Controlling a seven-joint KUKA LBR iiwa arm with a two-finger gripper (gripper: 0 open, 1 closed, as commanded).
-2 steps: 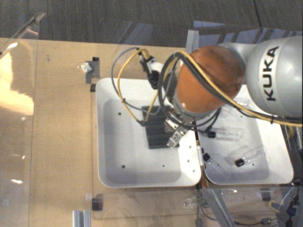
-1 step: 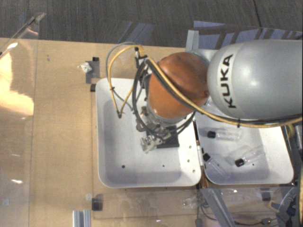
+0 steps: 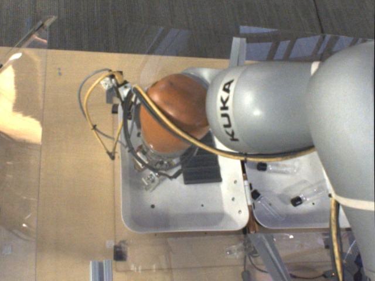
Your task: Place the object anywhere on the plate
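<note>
My arm [image 3: 263,110] reaches in from the right and covers most of the left bin [image 3: 176,215]. Its orange band [image 3: 173,113] hangs over the back of that bin. Below the band, the gripper [image 3: 149,174] points down at the bin's left half, close to the floor. A dark ribbed rectangular block [image 3: 202,167] lies on the bin floor just to the right of the gripper, partly under the arm. I cannot tell whether anything is in the gripper.
Yellow and black cables [image 3: 99,116] loop out past the left bin's left wall. The right bin [image 3: 281,218] holds clear plastic pieces with small black parts [image 3: 297,201]. The wooden bench [image 3: 53,174] stretches to the left.
</note>
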